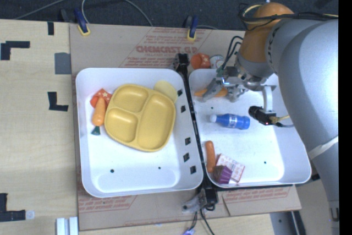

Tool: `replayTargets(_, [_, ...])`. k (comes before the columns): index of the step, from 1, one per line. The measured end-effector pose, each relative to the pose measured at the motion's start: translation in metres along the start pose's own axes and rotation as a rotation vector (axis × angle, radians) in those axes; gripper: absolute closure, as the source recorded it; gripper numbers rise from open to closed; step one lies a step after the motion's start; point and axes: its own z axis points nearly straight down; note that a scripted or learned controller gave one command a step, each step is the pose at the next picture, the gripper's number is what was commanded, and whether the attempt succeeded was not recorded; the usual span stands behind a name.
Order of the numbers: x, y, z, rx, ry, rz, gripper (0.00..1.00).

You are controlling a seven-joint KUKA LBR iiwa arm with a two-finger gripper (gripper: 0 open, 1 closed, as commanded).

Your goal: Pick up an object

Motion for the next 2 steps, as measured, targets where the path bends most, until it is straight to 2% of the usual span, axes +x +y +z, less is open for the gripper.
replayTargets(1, [0.010,0.000,0.000,-0.006,-0.007,0.004,0.00])
replayTargets(2, [0.010,-0.059,-0.001,-0.021,-0.001,0.000,0.00])
